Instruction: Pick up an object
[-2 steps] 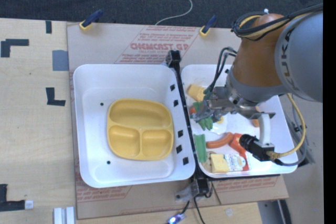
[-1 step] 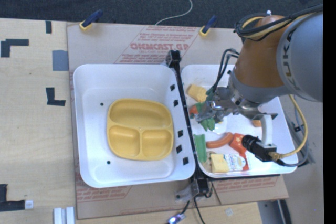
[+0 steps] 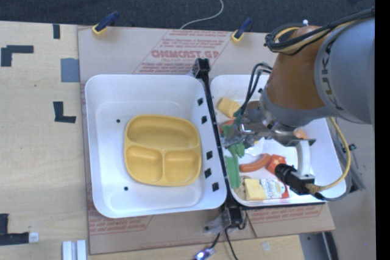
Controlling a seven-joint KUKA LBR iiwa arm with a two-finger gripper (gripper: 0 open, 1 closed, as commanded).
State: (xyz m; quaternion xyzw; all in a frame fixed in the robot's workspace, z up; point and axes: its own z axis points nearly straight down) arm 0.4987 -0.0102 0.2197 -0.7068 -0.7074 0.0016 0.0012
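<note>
The desk point(image 3: 36, 131) carries two white bins side by side, and from where I stand the job looks only just under way: nothing has been lifted out yet, as far as I can judge. The big grey arm point(image 3: 341, 70) with its orange band reaches in from the right and leans low over the right bin point(image 3: 332, 158), covering much of it. The left bin point(image 3: 106, 131) holds a yellow divided tray point(image 3: 163, 150) lying flat in the middle, well apart from the arm. In the right bin the small things are bunched near the wall shared with the other bin: a yellow piece point(image 3: 228, 107) toward the back, something green point(image 3: 233, 167) along the wall, an orange-red sausage shape point(image 3: 255, 163) and a pale yellow block point(image 3: 255, 189) at the front. The gripper point(image 3: 239, 134) sits low among them, near the green and red bits, but the wrist hides its tips, so I cannot tell whether it is spread or pinching anything. Grasping and lifting still seem to be ahead.
</note>
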